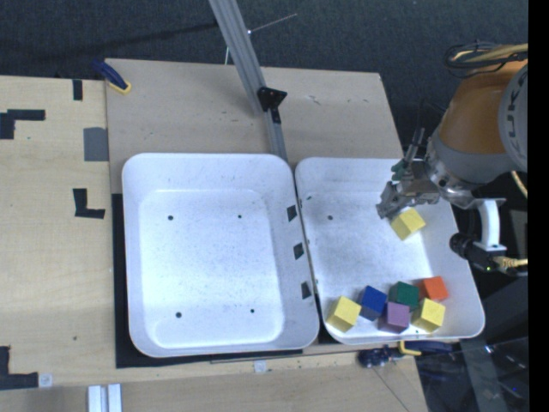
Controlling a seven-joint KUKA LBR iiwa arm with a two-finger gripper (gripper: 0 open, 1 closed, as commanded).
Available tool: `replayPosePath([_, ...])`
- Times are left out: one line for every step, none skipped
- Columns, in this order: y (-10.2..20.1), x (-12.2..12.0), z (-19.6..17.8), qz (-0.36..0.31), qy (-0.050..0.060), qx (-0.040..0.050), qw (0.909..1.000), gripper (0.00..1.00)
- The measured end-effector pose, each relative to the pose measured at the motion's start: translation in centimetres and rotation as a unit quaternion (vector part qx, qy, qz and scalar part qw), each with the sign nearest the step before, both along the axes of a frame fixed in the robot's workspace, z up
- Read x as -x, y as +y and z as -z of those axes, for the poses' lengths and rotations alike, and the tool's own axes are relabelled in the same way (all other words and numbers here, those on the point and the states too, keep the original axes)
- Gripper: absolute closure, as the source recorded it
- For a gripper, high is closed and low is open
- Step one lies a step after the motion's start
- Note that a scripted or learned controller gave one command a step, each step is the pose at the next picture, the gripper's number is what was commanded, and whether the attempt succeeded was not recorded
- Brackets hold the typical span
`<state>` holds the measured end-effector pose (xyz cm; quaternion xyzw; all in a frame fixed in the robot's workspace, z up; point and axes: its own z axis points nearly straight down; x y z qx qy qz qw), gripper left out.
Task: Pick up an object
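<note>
Two shallow white plastic bins (210, 166) sit on a pale wood-toned bench (51, 230), each speckled with fine dark flecks and a few black dots. The bench bears black tape marks and a grey patch. Small cubes in the right-hand bin (339, 230) — a yellow cube (409, 223) beside the grey metal gripper (396, 204), and a cluster: yellow (345, 313), blue (373, 301), green (403, 294), purple (397, 316), orange-red (435, 287), yellow (431, 314). The arm's band (480, 114) is orange — its wrist grey.

matt speckled white plastic bins (210, 166), pale wood bench (171, 101)
</note>
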<state>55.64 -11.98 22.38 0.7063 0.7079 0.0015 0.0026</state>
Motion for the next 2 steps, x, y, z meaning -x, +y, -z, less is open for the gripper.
replayPosePath([0.0, -0.1, -4.0, 0.0, 0.001, -0.0002, 1.0, 1.0])
replayPosePath([6.1, -0.9, -2.6, -0.002, 0.004, -0.0015, 1.0, 1.0])
